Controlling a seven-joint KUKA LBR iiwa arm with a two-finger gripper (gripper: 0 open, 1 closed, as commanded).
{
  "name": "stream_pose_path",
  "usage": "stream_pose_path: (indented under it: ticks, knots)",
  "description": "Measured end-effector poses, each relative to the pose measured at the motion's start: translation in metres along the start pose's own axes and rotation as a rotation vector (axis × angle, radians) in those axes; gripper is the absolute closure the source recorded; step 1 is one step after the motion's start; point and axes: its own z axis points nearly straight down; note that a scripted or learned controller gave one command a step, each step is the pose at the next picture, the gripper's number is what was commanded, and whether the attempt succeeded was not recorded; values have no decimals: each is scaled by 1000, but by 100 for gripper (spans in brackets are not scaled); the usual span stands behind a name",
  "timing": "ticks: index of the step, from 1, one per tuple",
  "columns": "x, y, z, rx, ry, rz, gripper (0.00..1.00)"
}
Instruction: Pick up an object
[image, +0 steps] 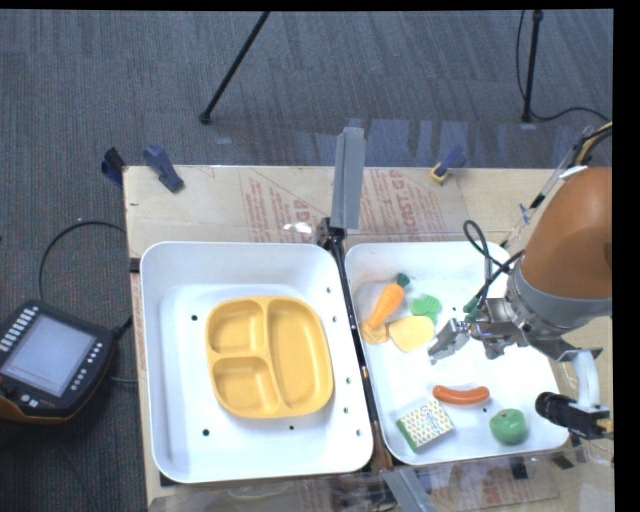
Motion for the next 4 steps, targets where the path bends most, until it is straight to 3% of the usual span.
stream_pose_path:
  ticks: [1,2,3,4]
  knots:
    - [-35,-4,108,8,3,-78,0]
    - [-17,5,85,-4,1,-85,0]
    - [-37,-20,137,-1,2,-142,0]
    - [-38,-21,131,6,6,-135,100]
